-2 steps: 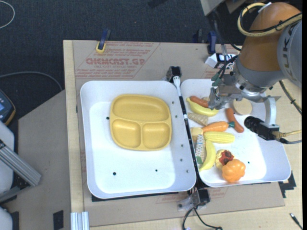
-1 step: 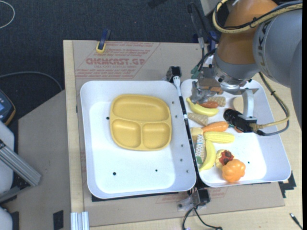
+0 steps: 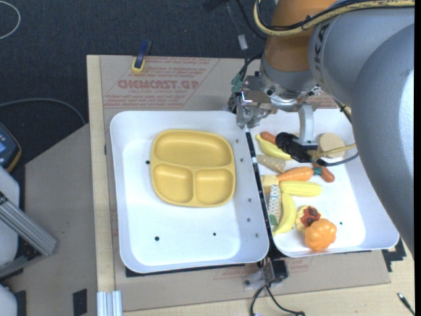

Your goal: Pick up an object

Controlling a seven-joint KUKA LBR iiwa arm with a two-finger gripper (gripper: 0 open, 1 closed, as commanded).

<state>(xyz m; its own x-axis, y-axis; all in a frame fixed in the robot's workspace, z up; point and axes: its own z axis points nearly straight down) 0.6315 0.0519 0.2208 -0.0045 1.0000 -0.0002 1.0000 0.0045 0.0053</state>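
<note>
Two shallow white bins of smooth moulded plastic, with rounded corners, stood side by side on a brown cardboard sheet [image 3: 158, 81] printed in red. A small yellow-and-blue clip [image 3: 139, 59] sat on the sheet's far edge.

The bin on the view's left [image 3: 191, 232] held a glossy yellow plate [image 3: 193, 168]. The plate was a rounded rectangle, divided into one long compartment and two smaller ones.

The bin on the view's right [image 3: 358, 203] held the objects available for picking, a cluster of toy foods near its inner wall:
- a tan ridged cone [image 3: 271, 163];
- an orange tapered carrot [image 3: 296, 174], lying crosswise;
- a yellow knobbly corn cob [image 3: 300, 189], just below the carrot;
- a smooth curved banana [image 3: 286, 212];
- a small dark red piece [image 3: 309, 214];
- a rounded, lobed orange pepper [image 3: 320, 234], nearest the camera;
- a flat beige bread slice [image 3: 331, 143], toward the far side.

The grey arm [image 3: 368, 64] had a matt cylindrical casing and a glossy orange band [image 3: 299, 18], and it entered from the view's right. Its metallic gripper [image 3: 248, 112] stood at the far end of the seam between the two bins, apart from the toy foods. Whether the gripper was spread or closed could not be told from this angle. All the toys listed lay on the bin floor.
</note>
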